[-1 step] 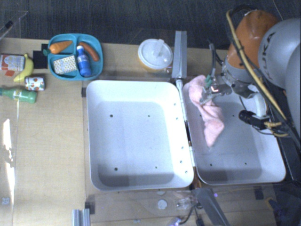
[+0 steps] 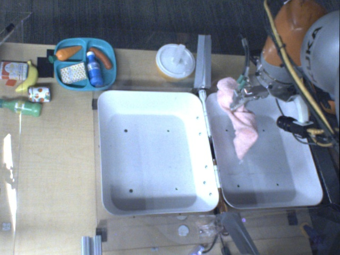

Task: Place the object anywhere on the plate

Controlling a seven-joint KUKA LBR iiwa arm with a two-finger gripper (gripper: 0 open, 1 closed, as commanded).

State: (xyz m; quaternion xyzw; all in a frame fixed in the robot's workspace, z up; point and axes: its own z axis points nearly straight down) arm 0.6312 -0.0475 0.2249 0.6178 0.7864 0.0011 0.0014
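While gripping the pink cloth point(image 2: 240, 122), the end effector point(image 2: 240, 95) hangs below "KUKA" lettering point(image 2: 312, 40).

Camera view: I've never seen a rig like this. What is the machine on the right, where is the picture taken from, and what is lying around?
The picture comes from one fixed camera above the bench, looking down at a slant. The grey and orange machine is a robot arm reaching in from the right. Its pincer sits at the top of a pink cloth, which hangs down into the right bin. The cloth seems pinched there, but I cannot be sure. The left bin lies beside it. Behind the bins are a blue tray of toy food and a lidded cup. A few small toys lie at the far left.
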